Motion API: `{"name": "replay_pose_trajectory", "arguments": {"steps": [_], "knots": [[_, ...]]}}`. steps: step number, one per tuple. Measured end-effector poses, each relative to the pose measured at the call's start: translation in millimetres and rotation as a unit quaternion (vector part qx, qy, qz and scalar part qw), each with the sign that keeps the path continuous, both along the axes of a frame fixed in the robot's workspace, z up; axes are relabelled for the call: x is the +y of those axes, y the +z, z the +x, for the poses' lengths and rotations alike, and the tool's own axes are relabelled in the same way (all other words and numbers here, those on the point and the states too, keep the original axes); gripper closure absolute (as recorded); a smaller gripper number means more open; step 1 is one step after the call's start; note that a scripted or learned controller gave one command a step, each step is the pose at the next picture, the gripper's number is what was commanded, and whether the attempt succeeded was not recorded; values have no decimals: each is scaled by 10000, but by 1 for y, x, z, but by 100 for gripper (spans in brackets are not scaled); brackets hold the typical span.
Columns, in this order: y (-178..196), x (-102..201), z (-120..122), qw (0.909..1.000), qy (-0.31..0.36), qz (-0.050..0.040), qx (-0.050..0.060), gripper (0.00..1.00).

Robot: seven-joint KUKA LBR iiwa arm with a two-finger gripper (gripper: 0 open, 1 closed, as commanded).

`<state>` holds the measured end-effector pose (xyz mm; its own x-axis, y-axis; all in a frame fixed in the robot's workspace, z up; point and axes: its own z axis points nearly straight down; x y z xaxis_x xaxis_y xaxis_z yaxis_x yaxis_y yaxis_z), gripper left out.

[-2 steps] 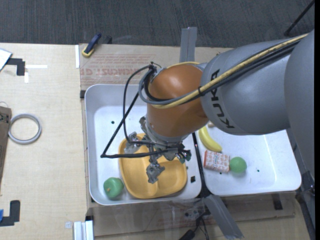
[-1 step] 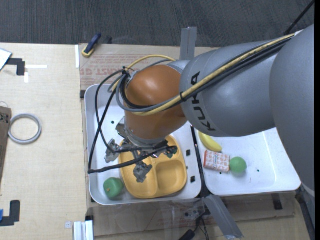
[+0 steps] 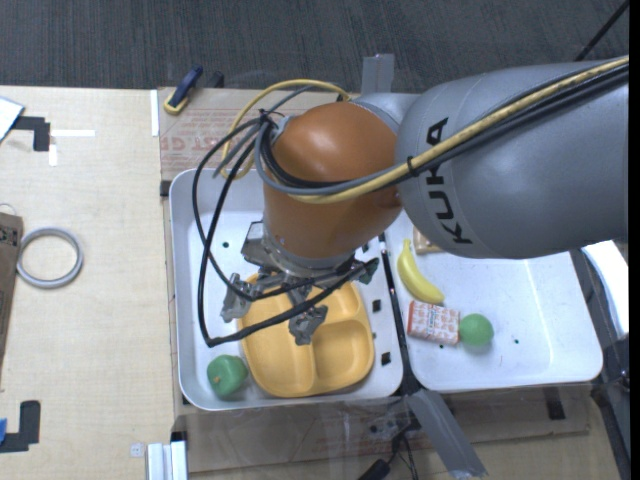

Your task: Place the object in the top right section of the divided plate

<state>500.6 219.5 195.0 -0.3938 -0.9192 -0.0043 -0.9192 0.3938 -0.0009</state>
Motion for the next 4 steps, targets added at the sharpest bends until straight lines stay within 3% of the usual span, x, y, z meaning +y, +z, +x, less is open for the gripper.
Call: {"name": "replay_pose_trajectory", "arguments": {"steps": [1,2,3,4], "knots": [[57,-38,6,9695,2450,-1,-7,0],[247,-95,-21,9554,2954,1,-9,0],[255,-95,-19,9565,2919,24,-10,100],[166,-71,-22,8834,4686,1,7,100]]}}
